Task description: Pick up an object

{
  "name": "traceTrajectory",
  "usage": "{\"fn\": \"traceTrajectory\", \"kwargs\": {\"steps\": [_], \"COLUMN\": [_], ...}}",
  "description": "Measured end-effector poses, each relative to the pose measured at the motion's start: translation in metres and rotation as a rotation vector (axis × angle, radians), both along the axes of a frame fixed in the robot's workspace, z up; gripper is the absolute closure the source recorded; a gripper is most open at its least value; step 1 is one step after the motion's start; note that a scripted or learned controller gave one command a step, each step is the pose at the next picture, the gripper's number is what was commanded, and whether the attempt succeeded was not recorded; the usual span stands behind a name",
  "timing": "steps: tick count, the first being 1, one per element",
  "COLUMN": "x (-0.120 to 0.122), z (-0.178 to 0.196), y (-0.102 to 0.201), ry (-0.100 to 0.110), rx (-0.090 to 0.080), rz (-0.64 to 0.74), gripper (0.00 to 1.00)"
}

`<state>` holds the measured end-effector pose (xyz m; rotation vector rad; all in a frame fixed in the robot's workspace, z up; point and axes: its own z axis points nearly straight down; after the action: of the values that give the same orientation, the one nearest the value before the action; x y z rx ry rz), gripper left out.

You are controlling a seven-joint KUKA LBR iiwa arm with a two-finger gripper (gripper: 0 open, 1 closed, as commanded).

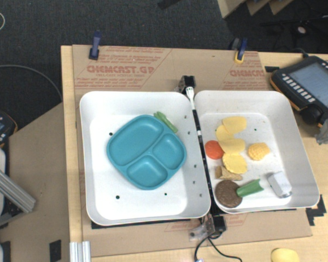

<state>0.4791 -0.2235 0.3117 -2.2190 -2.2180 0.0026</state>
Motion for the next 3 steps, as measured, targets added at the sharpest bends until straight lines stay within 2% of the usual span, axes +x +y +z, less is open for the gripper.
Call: {"fn": "traceTrajectory", "kwargs": {"steps": [1, 2, 3], "x": [0.001, 0.001, 0.000], "z": [-0.026, -0.023, 0.062], "y": [0.093, 0.190, 0.094], "ry": [0.000, -0.002, -0.016], "rx": [0.003, 0.003, -0.008], "rz": [0.010, 0.012, -0.008], "gripper": [1.00, 1.00, 1.00]}}
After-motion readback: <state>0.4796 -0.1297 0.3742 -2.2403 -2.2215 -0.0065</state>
